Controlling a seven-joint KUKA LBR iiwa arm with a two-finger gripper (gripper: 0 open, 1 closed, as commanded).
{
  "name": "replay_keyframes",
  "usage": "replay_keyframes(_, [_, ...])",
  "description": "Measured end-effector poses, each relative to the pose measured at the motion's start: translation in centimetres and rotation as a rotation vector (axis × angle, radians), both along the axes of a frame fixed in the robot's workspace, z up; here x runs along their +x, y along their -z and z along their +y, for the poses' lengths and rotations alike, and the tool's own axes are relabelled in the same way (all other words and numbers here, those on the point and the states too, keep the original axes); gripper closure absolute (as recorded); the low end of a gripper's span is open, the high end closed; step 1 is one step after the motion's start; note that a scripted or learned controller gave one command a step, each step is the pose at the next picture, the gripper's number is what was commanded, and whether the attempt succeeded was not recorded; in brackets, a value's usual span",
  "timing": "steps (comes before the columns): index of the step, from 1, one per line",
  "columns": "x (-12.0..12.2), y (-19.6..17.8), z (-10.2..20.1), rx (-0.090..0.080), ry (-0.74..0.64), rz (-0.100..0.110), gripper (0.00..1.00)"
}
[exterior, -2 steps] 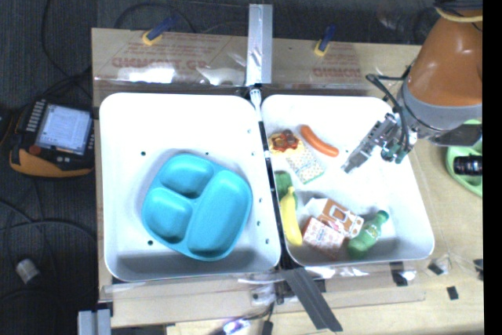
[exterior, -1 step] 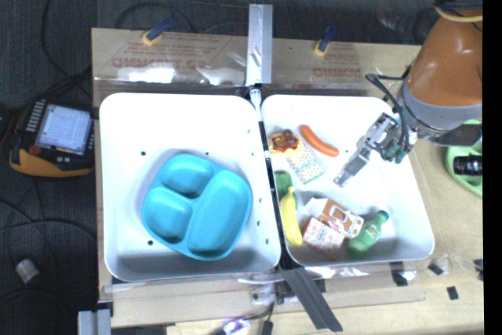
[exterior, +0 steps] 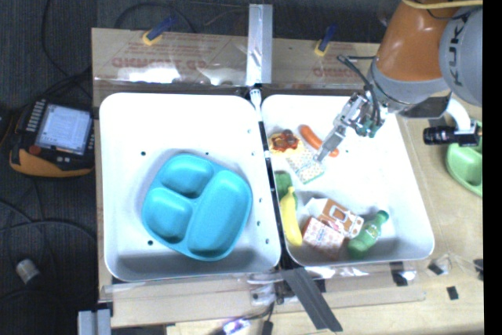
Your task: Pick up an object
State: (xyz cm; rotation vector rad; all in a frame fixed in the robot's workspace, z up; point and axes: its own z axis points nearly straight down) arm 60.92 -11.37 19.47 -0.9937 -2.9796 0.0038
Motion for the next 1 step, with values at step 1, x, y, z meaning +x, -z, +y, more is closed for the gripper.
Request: replay_keyframes(1, [3.82,3.24,-2.77,0.002,0.111,-0.001,0.0])
